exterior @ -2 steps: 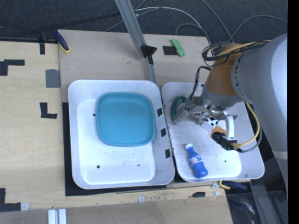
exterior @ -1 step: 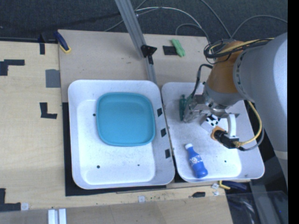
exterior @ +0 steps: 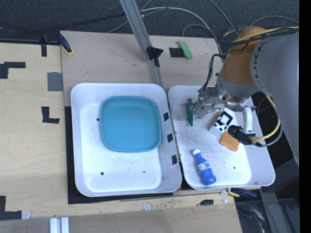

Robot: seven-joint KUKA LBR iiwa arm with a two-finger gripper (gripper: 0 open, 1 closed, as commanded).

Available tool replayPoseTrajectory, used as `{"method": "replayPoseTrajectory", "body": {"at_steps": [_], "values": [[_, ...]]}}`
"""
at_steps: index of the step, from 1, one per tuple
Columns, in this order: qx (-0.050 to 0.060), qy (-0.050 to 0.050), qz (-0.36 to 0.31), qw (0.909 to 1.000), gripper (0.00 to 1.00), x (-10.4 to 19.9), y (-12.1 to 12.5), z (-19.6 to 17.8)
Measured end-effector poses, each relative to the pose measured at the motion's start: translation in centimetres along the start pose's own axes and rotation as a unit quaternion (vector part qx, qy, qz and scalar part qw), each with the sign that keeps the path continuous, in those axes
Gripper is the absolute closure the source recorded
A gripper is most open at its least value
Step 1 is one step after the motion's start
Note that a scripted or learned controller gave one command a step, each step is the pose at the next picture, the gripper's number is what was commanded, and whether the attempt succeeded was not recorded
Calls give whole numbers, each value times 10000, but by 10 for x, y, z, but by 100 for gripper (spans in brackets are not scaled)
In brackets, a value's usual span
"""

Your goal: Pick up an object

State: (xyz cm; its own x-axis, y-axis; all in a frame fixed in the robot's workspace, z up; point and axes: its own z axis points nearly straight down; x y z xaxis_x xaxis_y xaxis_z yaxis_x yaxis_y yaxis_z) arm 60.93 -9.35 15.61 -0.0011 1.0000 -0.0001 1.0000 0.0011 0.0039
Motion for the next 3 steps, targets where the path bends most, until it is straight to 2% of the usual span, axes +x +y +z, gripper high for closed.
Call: {"method": "replayPoseTrajectory", "body": {"at_steps": [2, 3], "values": [[2, 0, 5, 10000, 100, 6, 4, -96], [22, 1, -16, 10000, 100, 64, 2, -92]]}}
